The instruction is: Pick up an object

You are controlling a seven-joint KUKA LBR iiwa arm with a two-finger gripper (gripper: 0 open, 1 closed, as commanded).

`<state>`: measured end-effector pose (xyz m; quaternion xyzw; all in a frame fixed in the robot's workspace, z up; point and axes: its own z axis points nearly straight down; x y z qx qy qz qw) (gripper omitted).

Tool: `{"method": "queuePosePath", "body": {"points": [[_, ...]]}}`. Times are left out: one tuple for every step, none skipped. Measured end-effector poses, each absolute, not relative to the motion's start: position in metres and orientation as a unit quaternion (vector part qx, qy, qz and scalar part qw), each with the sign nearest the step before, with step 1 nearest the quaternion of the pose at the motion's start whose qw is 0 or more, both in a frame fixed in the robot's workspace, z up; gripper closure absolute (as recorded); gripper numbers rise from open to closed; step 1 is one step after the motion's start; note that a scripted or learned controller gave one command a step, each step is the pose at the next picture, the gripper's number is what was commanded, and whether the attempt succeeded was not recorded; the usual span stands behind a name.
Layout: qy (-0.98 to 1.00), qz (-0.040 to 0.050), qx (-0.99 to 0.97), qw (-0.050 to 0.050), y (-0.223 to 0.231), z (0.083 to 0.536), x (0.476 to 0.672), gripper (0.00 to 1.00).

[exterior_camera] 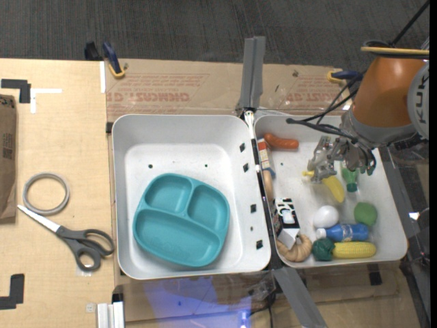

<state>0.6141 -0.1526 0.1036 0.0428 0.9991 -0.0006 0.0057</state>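
Camera view, claw (326, 171) over right bin (392, 203), touching yellow banana (334, 188)

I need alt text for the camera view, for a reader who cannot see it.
A grey robot arm's metal claw hangs over the right white bin, just above a yellow banana-shaped toy among other small toy foods. The left white bin holds a teal divided plastic plate.

- Teal tray (181, 219) in the left bin (123, 183).
- Scissors (72, 238) on the bench, just below a tape roll (46, 193).
- Blue clamp (113, 59) on cardboard (171, 87).
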Motion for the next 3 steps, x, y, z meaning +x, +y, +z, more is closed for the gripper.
{"method": "queuePosePath", "body": {"points": [[0.999, -0.0006, 0.043, 0.006, -0.153, 0.104, 0.614, 0.0], [0.999, -0.0003, 0.041, 0.002, -0.181, 0.093, 0.599, 0.0], [0.999, -0.0006, 0.041, 0.005, -0.181, 0.104, 0.6, 1.0]]}}
